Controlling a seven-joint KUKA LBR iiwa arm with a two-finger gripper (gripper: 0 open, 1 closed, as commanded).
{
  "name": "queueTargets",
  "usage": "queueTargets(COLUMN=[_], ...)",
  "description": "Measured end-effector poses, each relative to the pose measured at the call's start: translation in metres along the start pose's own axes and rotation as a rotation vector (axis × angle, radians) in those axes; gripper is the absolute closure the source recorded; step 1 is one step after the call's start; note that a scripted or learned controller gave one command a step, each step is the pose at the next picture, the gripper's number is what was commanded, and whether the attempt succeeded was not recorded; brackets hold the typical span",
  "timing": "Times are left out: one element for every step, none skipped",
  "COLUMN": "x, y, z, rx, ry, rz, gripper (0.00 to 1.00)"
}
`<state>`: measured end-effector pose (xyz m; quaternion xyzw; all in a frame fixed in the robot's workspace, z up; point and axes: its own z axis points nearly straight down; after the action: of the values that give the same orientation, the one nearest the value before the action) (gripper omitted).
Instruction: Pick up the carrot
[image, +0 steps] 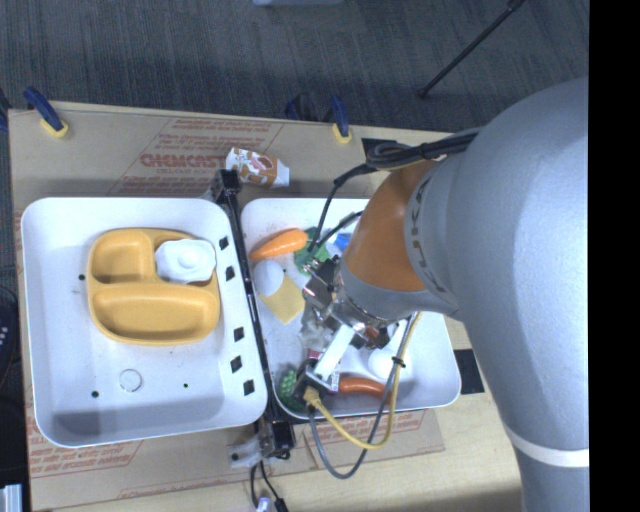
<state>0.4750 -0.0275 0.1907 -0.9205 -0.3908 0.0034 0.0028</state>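
Note:
An orange carrot (279, 244) with a green top lies in the right bin (430, 385) near its far left corner. My gripper (318, 298) hangs over the middle of that bin, just right of and nearer than the carrot, and seems apart from it. The orange-banded wrist and the grey arm hide much of the bin behind it. Nothing shows held at the gripper.
A pale yellow slice (286, 299) and a white piece (270, 279) lie below the carrot. A second orange piece (360, 385) and a green thing (289, 381) sit at the near edge. The left bin (60, 400) holds a yellow divided plate (150, 310) bearing a white item (186, 260). A small packet (256, 167) lies behind the bins.

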Motion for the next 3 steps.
queueTargets(x=[0.000, 0.039, 0.096], y=[0.000, 0.075, 0.086], z=[0.000, -0.009, -0.001], rx=[-0.001, -0.003, -0.002], ry=[0.000, 0.002, 0.002], rz=[0.000, 0.051, 0.244], gripper=[0.00, 0.00, 0.00])
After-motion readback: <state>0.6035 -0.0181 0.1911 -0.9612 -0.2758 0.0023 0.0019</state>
